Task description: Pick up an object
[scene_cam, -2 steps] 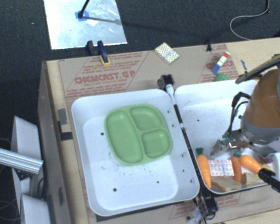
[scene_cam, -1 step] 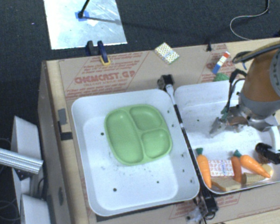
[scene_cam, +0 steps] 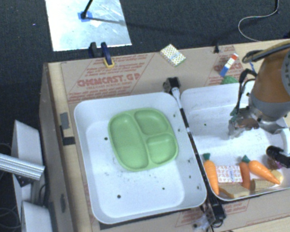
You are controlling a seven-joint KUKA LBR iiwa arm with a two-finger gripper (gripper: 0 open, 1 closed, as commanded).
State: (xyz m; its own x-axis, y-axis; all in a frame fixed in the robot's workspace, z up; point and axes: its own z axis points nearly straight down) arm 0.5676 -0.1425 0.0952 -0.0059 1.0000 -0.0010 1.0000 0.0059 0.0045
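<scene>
Camera view: I see the claw (scene_cam: pixel 241 125) over the bare middle of the R bin (scene_cam: pixel 208 110), toward its right wall.
Claw state: can't tell if wide or narrow.
Objs: carrot (scene_cam: pixel 211 175), patterned block (scene_cam: pixel 229 173), 2nd carrot (scene_cam: pixel 263 171) and wood block (scene_cam: pixel 235 192), all along the near edge of the R bin, apart from the claw.
L bin (scene_cam: pixel 108 198): green plate (scene_cam: pixel 142 139), 3 compartments, approx centre.
Bench (scene_cam: pixel 108 80): both bins side by side, touching.
</scene>
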